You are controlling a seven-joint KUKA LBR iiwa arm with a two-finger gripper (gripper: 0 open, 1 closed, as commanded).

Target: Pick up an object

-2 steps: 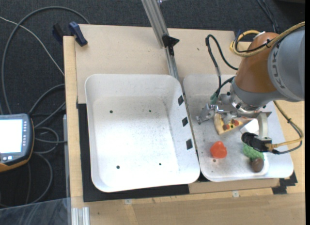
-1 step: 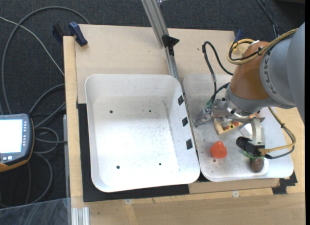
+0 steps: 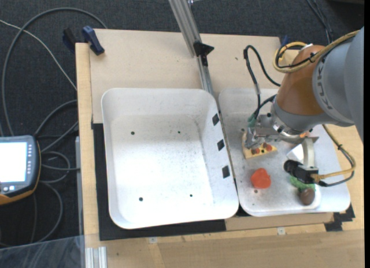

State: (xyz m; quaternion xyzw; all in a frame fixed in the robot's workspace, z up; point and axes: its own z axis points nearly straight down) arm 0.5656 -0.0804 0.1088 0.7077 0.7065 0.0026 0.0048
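Part of "KUKA" lettering readable on the grey arm (image 3: 338, 79), reaching in from the right and bent down over the right bin (image 3: 231, 102). Jaws (image 3: 254, 140) parked right at a pale wedge-shaped block with red dots (image 3: 259, 150); can't tell how far open or whether gripping anything. Just nearer: red rounded lump (image 3: 261, 178), brown oval thing (image 3: 306, 195), smooth speckled left bin (image 3: 115, 102).
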